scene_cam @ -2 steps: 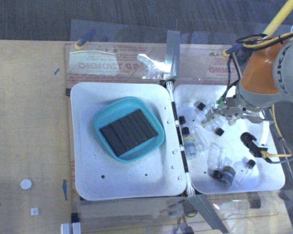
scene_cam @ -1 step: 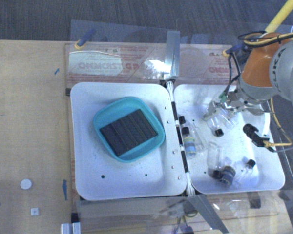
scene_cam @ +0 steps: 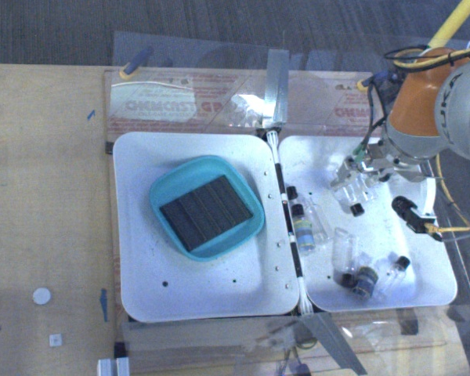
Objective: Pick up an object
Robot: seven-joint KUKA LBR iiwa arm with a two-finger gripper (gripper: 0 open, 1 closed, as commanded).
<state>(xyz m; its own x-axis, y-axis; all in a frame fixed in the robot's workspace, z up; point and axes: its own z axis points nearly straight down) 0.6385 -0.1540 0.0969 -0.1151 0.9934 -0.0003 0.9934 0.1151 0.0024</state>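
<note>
Jaws of the gripper [scene_cam: 359, 180] hang low over the far part of the right bin [scene_cam: 321, 157]; whether they are spread or pressed together I cannot tell, since clear glare hides them. Nothing is plainly held. Left of them, the left bin [scene_cam: 141, 288] carries a teal tray [scene_cam: 166, 192] with a dark ridged block [scene_cam: 205, 212]. Small clear vials lie nearer: one by the divider [scene_cam: 304, 227], a dark-capped cluster [scene_cam: 359, 279], perhaps two bottles, near the front.
</note>
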